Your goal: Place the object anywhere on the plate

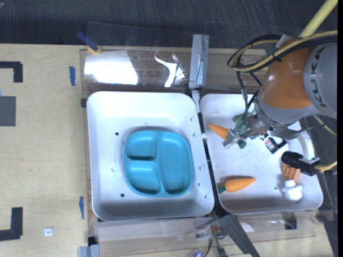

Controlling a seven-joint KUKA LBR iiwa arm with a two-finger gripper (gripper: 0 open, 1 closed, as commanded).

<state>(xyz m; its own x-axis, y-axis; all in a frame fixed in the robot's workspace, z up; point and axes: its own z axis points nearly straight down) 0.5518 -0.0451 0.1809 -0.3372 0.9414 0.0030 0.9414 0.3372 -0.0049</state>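
While two white bins are set side by side on the bench, a single blue plate (158,162) with three compartments is seen in the left bin (102,143). Two carrots are counted in the right bin (257,199): one carrot (239,184) lies near the front wall, and a second carrot (217,130) is partly covered by the gripper (236,135) at its right end. Whether that carrot is gripped cannot be told. A small orange-and-white item (291,182) at the right wall is hard to identify.
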